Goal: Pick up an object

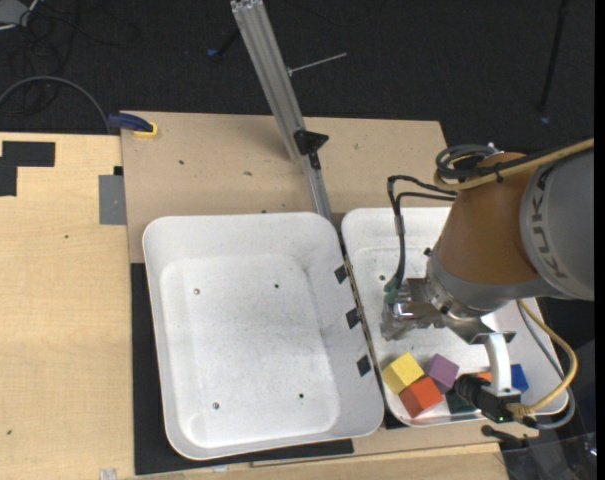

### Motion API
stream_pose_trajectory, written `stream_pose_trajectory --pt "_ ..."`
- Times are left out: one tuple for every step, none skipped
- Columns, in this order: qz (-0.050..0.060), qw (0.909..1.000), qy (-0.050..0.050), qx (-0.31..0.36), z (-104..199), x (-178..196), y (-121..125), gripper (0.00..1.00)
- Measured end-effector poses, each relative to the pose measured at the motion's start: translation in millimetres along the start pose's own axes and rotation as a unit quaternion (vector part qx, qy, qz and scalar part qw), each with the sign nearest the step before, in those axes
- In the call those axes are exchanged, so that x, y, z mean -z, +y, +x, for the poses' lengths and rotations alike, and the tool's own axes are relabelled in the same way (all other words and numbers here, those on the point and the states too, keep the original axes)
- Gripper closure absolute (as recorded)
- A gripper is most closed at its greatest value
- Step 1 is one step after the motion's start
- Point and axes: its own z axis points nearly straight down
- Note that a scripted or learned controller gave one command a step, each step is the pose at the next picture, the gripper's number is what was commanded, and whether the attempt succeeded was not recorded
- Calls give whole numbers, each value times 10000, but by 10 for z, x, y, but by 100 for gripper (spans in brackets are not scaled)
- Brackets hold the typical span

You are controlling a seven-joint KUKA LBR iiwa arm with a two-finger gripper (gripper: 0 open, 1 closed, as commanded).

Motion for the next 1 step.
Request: stream_pose_trajectory --pt "-81 10000 -6 15 404 794 -88 100"
